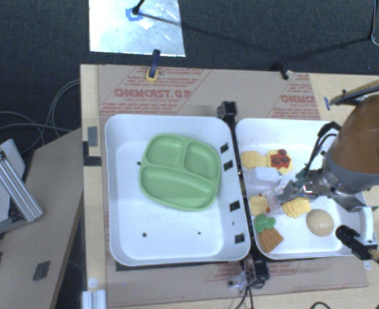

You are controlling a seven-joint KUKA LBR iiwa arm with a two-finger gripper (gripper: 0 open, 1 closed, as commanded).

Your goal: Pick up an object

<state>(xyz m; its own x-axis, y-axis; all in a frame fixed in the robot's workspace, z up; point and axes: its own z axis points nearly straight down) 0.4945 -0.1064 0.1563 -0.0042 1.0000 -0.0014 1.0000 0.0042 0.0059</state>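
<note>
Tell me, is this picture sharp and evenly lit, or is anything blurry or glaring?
In the camera view, the green tray in the left bin is fairly crisp; the silver sheet at the top throws bright glare; the arm looks soft and smeared, and the gripper over the toy food is hard to make out.

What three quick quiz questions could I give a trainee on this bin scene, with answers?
1. True or false: the green divided plate lies in the left bin.
2. Which bin is the gripper over? A) left B) right
3. Fill in: the round beige item lies in the ____ bin.

Key
1. True.
2. B, the right bin, among toy food such as the yellow corn piece and the green broccoli-like piece.
3. Right.
</note>
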